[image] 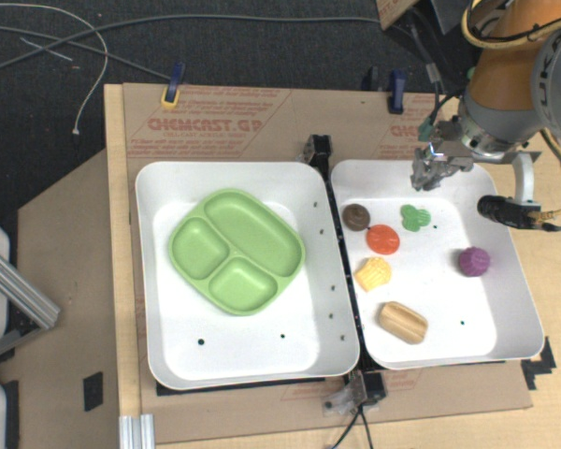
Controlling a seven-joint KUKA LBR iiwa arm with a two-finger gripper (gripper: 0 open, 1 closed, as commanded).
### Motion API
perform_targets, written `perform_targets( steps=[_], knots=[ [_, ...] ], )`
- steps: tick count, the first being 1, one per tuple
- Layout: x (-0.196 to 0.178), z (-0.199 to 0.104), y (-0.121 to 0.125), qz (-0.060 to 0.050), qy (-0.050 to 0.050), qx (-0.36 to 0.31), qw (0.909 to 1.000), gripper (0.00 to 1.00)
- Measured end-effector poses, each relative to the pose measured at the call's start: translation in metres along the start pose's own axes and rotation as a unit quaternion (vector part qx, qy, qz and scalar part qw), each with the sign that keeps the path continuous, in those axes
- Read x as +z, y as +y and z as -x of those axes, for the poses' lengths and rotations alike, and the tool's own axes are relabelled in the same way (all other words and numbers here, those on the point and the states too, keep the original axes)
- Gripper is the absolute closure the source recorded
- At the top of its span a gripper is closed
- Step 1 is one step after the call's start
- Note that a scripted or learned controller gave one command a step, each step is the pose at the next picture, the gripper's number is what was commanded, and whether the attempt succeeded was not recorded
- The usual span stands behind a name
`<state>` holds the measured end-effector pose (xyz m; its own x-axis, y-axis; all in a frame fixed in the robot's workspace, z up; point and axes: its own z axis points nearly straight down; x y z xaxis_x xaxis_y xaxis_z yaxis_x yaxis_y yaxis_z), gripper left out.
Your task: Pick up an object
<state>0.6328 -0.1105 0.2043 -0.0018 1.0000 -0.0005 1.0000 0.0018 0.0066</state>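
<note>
The right bin [505, 340] holds several small toy foods: a brown round piece [356, 216], an orange-red piece [383, 239], a green piece [415, 218], a yellow piece [374, 273], a tan bread-like block [403, 322] and a purple piece [474, 261]. My gripper [426, 178] hangs over the bin's far edge, just above and behind the green piece, with nothing visible between its fingers.
The left bin [159, 325] holds a green divided plate [237, 250]. A black clamp [317, 147] sits at the far end of the divider between the bins. Blue clips [175, 82] pin the cardboard base at the back.
</note>
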Motion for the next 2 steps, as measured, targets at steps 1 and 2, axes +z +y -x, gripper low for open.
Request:
perform_targets(
  steps=[1, 2],
  knots=[
    [-0.065, 0.000, -0.002, 0.001, 0.000, 0.000, 1.0000, 1.00],
    [-0.045, -0.050, -0.020, -0.005, 0.001, -0.001, 1.0000, 1.00]
  ],
)
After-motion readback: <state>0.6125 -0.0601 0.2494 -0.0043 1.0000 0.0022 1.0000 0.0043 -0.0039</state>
